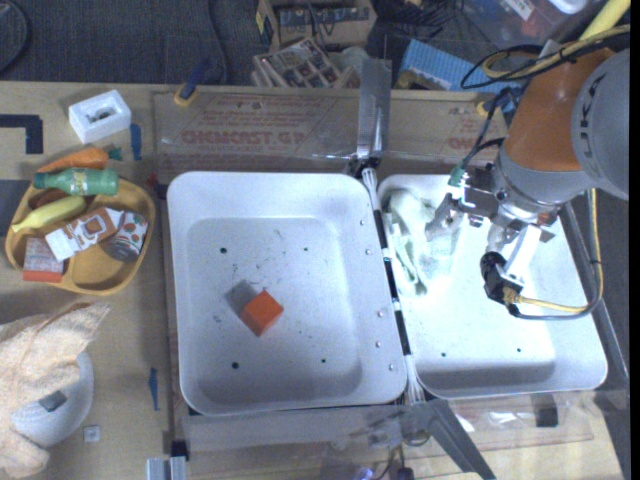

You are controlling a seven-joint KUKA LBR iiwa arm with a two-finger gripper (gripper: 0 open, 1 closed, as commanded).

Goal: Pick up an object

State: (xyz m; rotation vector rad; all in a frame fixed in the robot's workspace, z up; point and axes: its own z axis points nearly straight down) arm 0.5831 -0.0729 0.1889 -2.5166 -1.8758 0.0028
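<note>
Here, a fixed camera looks down at a slant on a wooden bench holding two shallow white bins side by side. In the left bin [200, 218], an orange block [264, 312] lies slightly left of the middle of the floor, with a small dark grey piece [241, 295] touching its upper left corner. Both are well apart from the robot arm.

The grey arm with its orange band [548, 118] reaches in from the right and hangs over the upper part of the right bin [520, 358]. Its gripper [448, 226] points down toward the bin's upper left area, above some pale, greenish translucent objects [410, 253] that lie near the bin's left wall. These objects are washed out by glare and hard to make out. Whether the gripper is closed, spread, or grasping anything cannot be told from this angle; nothing is clearly seen between its tips. A black and yellow cable [520, 303] loops below the wrist over the bin.

To the far left, a tan bowl [100, 278] holds a green bottle [78, 181], a yellow banana-like item [45, 214] and small packets. A white box [100, 116] sits above it, and a beige cloth [45, 368] lies below.
</note>
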